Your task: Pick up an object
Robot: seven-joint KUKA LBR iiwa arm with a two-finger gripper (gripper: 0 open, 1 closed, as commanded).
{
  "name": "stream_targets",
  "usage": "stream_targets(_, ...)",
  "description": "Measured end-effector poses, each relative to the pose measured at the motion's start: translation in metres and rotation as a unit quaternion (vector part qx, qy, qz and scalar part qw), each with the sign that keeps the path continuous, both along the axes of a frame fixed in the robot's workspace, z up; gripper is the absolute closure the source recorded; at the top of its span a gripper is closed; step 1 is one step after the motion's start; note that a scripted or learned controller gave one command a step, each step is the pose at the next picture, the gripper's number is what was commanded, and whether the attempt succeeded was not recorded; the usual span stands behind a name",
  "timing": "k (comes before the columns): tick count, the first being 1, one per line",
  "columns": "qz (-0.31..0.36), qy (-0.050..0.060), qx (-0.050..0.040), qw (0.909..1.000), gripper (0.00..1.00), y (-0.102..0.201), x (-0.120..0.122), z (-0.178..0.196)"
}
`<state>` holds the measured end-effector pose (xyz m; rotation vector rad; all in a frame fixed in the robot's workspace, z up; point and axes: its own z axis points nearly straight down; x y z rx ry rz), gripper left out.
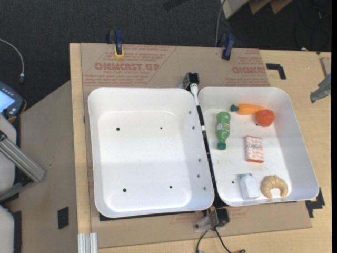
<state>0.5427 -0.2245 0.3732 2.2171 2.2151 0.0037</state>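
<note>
Two shallow white plastic bins side by side on a brown cardboard sheet [158,62], mid frame.

Left bin [100,141]: bare white floor with four small dark holes.

Right bin [303,157], all pickable items here:
- green plastic bottle [223,129], lying near the bin's left wall
- orange toy carrot [250,108], upper part, touching a red rounded toy fruit [265,117]
- red-and-white small carton [254,148], centre
- pale grey small box [248,186], just beside a tan toy croissant [275,186], lower edge

Grey gripper [321,91] at the right edge of frame, apart from all items; wide or narrow, cannot tell.
</note>
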Motion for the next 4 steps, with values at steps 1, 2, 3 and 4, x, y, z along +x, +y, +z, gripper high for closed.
stream_targets(1,-0.001,-0.001,-0.0003,1.0,0.0,0.0,-0.042,0.067)
stream_targets(2,0.0,0.004,0.0018,1.0,0.0,0.001,-0.059,0.048)
stream_targets(3,0.001,0.011,0.0054,0.9999,0.0,0.024,-0.06,-0.144)
stream_targets(4,0.0,0.001,0.0003,1.0,1.0,0.021,-0.057,-0.124)
